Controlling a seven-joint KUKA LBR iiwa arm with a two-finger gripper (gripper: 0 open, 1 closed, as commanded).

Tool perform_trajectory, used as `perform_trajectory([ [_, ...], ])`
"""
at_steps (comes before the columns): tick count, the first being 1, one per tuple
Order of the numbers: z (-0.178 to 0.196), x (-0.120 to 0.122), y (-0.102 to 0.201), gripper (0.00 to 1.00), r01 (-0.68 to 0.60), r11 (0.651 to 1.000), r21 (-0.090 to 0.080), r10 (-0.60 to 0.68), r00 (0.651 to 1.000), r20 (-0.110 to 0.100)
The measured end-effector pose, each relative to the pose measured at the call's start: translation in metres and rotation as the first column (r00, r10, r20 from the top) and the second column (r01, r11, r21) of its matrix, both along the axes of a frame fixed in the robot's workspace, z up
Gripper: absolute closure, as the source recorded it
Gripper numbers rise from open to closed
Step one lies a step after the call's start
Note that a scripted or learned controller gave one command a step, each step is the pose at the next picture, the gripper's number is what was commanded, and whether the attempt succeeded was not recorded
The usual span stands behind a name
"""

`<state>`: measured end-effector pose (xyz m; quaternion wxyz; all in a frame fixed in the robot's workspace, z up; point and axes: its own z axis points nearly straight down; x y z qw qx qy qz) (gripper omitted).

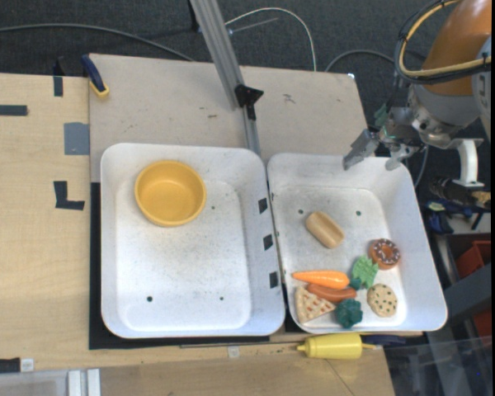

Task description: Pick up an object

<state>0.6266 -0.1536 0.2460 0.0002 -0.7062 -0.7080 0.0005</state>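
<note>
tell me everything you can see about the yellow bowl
The yellow bowl is a round, plain piece in a matte yellow-orange that looks like plastic, with a thick rolled rim and a slightly darker inside. It stands upright, mouth up, with nothing in it. It sits in the upper left part of the left bin, on the speckled white floor, close to the bin's rim but apart from it. Nothing else touches it; the gripper is far away over the other bin's upper edge.

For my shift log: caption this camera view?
Open gripper above right bin's far rim; bread roll below it untouched.
</note>
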Motion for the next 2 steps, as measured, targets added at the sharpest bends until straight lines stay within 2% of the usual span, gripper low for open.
perform_trajectory([
  [1,0.0,0.0,0.0,0.0,0.0,1.0,0.0,0.0,1.0,0.0],
  [2,-0.053,-0.011,-0.002,0.0,0.001,1.0,0.0,-0.001,1.0,-0.006],
])
